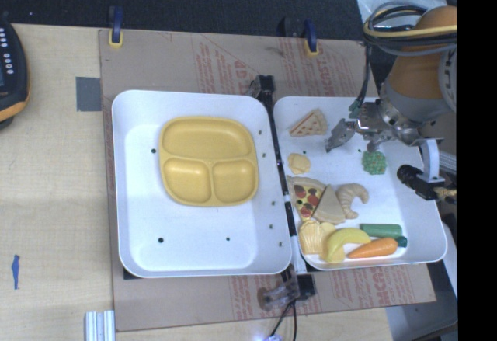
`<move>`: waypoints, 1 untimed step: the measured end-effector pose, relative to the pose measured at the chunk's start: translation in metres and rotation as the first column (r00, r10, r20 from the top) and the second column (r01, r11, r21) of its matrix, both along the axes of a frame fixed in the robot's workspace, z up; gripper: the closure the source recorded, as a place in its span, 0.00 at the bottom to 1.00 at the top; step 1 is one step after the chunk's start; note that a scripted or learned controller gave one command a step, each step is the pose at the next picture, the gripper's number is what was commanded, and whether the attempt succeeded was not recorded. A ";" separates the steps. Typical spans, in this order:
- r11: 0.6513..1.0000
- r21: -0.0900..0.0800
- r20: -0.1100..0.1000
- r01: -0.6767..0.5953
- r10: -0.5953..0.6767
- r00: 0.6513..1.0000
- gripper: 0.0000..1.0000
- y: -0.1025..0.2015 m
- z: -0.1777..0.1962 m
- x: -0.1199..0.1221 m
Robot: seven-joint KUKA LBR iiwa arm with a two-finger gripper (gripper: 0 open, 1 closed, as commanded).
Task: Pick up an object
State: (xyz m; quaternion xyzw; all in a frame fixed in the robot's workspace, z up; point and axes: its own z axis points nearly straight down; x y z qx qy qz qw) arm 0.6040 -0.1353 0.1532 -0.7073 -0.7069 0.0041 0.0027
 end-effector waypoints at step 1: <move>1.000 0.002 0.002 -0.003 0.003 1.000 0.00 -0.058 -0.042 -0.048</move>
